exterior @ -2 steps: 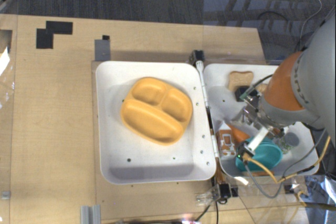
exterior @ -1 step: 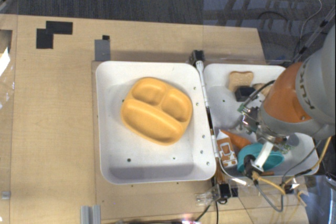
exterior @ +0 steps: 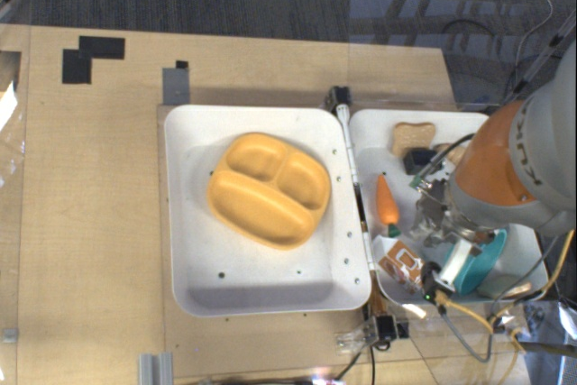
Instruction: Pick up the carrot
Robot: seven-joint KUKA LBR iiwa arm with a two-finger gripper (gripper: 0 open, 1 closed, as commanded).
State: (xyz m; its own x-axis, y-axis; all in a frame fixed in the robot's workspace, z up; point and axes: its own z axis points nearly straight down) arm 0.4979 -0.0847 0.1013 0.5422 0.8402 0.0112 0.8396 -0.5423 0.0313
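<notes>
The carrot (exterior: 387,201), orange with a green stub at its near end, lies in the right bin (exterior: 370,126) close to that bin's left wall. My gripper (exterior: 431,214) hangs over the middle of the same bin, just to the right of the carrot and apart from it. The grey wrist and its orange band (exterior: 491,165) cover much of the bin behind it. I see nothing held in the gripper.
The right bin also holds a slice of bread (exterior: 413,137) at the back, a small black item (exterior: 417,160), a brown patterned packet (exterior: 400,265) and a teal object (exterior: 471,262) at the front. A yellow divided plate (exterior: 269,187) sits in the left bin (exterior: 194,284). Cables trail along the bench front.
</notes>
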